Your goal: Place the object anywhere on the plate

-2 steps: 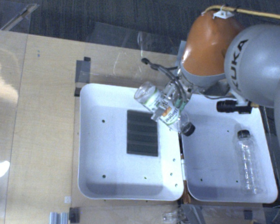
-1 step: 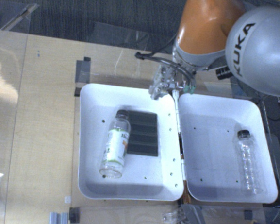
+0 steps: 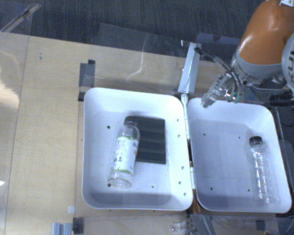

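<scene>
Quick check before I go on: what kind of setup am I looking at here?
Most likely a lab test cell for robot picking, not a home or shop: a KUKA arm over two white bins, a clear guard panel, and loose bottles as practice objects.

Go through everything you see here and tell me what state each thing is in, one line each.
Labelled bottle: lying down in the left bin, cap on, beside and partly over the dark plate.
Clear bottle: lying down in the right bin, cap on.
Dark plate: flat in the left bin.
Gripper: above the right bin's far edge, holding nothing.
</scene>
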You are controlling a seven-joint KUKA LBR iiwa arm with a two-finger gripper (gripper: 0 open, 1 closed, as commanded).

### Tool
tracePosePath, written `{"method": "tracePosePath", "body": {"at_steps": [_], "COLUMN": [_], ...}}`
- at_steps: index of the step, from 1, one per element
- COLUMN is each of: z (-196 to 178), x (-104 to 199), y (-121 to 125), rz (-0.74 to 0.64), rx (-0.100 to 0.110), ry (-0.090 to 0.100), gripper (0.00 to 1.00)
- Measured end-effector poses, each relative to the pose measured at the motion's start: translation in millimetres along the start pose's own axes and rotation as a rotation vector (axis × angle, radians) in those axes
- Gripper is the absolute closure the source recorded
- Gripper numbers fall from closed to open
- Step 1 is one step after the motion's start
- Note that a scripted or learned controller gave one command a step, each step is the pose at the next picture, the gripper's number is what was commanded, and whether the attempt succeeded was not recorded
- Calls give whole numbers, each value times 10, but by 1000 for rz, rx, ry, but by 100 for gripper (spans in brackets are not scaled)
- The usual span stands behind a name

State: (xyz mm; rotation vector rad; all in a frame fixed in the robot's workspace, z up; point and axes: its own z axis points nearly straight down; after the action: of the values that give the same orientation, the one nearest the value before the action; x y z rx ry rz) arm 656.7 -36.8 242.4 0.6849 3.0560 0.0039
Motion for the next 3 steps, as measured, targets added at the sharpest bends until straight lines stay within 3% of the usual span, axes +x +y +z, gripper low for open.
{"method": "tracePosePath", "body": {"at_steps": [1,2,3], "z": [353,375,39], "x": [133,510,1116], "y": [-27,-53,462], "rz": [10,-264,-301], "rx": [0,0,-2], "ry": [1,2,0], "gripper": [100,100,100]}}
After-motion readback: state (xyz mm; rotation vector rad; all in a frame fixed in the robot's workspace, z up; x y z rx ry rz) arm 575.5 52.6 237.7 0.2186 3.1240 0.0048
